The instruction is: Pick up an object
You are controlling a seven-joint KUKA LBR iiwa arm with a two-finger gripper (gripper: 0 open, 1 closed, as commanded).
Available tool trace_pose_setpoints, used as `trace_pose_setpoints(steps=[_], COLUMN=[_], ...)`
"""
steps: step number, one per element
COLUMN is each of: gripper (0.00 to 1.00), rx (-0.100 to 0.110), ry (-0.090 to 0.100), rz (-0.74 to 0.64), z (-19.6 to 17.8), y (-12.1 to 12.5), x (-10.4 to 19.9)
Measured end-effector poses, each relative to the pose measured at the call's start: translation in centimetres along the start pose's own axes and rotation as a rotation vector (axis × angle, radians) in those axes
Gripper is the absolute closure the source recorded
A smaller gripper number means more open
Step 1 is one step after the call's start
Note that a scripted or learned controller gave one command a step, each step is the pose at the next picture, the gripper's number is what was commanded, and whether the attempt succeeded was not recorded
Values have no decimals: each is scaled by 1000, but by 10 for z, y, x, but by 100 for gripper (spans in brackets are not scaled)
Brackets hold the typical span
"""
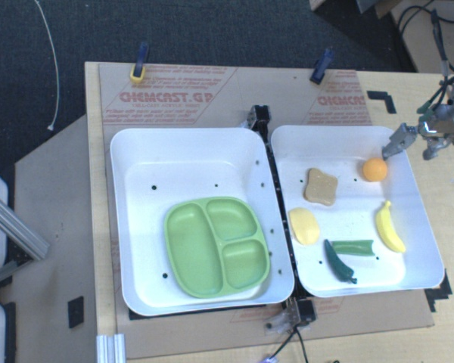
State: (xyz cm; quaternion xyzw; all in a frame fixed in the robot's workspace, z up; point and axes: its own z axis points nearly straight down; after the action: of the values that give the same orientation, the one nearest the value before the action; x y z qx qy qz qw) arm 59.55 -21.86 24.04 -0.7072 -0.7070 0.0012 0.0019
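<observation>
As the arm comes in from the right, its gripper [416, 138] hangs over the far right corner of the right bin [420, 267], with two grey fingers spread apart and nothing between them, so the jaws are released and empty. The nearest thing to it is the orange ball [375, 170], which lies just beside the lower left fingertip but apart from it. In the same bin I see a tan piece like a slice of bread [321, 187], a pale yellow lemon-like piece [305, 226], a banana [390, 228] near the right wall, and a green pepper [345, 255] toward the front. The left bin [136, 157] carries a green divided plate [216, 244].

From where I stand, several things could go wrong. The ball is round and smooth, so I think it may roll away if one finger touches it first. It also sits close to the far wall, and a finger may strike the rim when descending. The banana lies along the right wall, so one finger may have no room on the wall side. The pepper is low and flat, and the fingers could close above it and catch only air. The bread looks wide, perhaps too wide for this opening.
</observation>
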Motion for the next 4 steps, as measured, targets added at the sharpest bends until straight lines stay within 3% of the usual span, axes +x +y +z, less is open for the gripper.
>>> trace_pose_setpoints(steps=[2,3,4], gripper=[0,100,100], rx=[-1,-6,-12], ry=[0,-2,-4], rz=[0,0,-1], z=[105,93,31], y=[-2,-1,7], x=[0,-1,1])
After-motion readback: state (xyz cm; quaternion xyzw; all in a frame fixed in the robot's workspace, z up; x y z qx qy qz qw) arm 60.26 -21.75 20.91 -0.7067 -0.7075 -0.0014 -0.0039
